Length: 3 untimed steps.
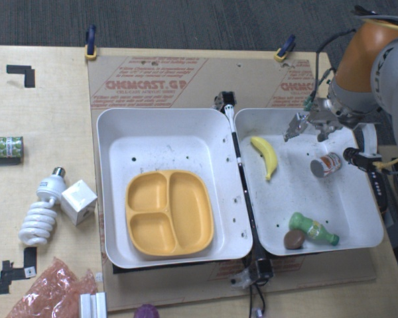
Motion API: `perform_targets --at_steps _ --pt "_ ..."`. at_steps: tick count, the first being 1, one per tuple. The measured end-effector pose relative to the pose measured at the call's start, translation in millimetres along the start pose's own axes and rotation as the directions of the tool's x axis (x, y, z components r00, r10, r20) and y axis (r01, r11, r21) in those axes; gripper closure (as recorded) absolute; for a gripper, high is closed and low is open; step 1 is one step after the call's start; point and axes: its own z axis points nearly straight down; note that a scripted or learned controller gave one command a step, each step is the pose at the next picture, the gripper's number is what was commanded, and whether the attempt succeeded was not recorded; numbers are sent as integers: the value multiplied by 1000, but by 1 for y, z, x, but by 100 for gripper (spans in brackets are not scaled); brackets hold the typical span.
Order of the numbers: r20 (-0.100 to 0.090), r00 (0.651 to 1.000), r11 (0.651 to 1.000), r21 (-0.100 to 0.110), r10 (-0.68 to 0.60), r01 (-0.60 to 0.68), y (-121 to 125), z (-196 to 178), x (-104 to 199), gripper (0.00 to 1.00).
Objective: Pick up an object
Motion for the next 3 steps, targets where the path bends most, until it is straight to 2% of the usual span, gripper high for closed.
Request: perform_targets --at_steps 1,2,3 --pt "0 1000 1000 0 1 -1 -49 36 31 0" --pt "-1 1000 1000 0 1 -1 -106 36 68 0" --pt "0 1000 1000 -2 4 -4 -105 26 67 100"
